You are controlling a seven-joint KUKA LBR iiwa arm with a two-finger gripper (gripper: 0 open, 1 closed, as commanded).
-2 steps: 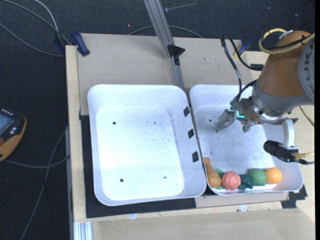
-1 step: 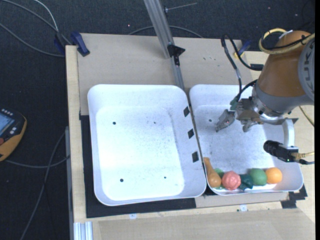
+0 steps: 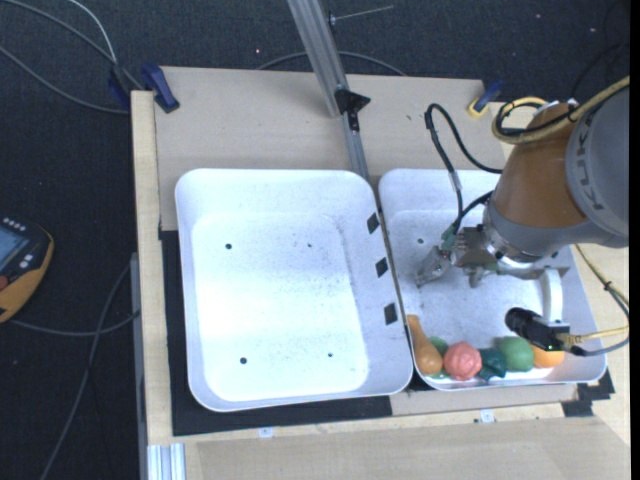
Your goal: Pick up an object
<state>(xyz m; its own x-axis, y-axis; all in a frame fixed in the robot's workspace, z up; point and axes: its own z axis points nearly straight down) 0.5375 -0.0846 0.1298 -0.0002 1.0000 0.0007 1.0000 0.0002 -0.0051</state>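
Along the near wall of the right bin lay a row of small objects: an orange, carrot-like piece at the left, a pink, rough-surfaced ball just beside it, a bluish piece partly tucked behind its neighbours, a green rounded object, and an orange object at the right end, half hidden by a black fitting and its cable. What each toy was meant to be was hard to tell at that size. Farther in, over the bare middle of the same bin, the gripper hung with its two fingers spread apart, nothing between them, well apart from the row of objects. The grey arm with its orange band covered the bin's right side and ran out of frame at the right edge. The left bin sat beside it, touching along the shared wall. At the far side, a metal post slanted across the bench and was cut off at the top.
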